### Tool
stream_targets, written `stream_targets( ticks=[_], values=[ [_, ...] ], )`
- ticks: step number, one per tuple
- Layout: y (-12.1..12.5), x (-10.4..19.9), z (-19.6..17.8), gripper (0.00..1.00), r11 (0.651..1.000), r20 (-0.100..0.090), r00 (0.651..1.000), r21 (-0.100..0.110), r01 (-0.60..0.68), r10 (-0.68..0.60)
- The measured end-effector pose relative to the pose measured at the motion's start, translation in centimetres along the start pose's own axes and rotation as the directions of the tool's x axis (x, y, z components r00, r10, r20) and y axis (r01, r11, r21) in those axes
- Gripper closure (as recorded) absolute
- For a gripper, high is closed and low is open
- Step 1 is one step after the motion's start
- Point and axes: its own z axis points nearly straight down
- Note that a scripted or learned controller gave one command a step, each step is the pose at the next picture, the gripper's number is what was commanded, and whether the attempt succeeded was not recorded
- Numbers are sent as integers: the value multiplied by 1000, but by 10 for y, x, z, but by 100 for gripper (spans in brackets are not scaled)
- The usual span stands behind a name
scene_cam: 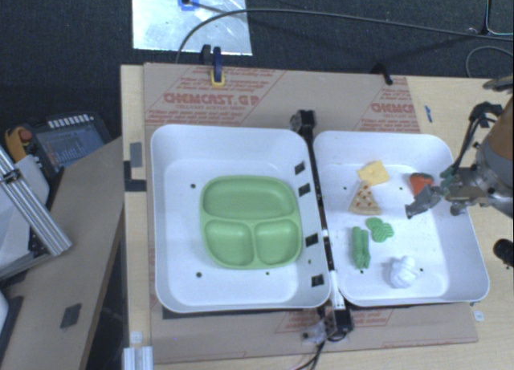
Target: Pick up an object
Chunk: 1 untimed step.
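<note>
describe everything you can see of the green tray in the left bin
The green tray is a pale green divided plate, looking like smooth moulded plastic, roughly square with rounded corners. It has three compartments: one wide section across the far side and two smaller ones side by side on the near side, split by raised ridges. It lies flat and right side up near the middle of the left bin, resting on the bin's white floor. Nothing lies in its compartments, and nothing else touches it.

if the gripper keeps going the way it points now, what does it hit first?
The gripper points left and slightly downward in the camera view, over the right bin. On that line the green broccoli piece looks likely to come first. Its height above the bin floor is unclear, so it may pass above.
</note>
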Motion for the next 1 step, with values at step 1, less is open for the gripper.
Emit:
stream_targets(
  ticks=[1],
  values=[
    [3, 0, -6, 0, 1000, 3, 1000, -12, 3, -3]
  ],
)
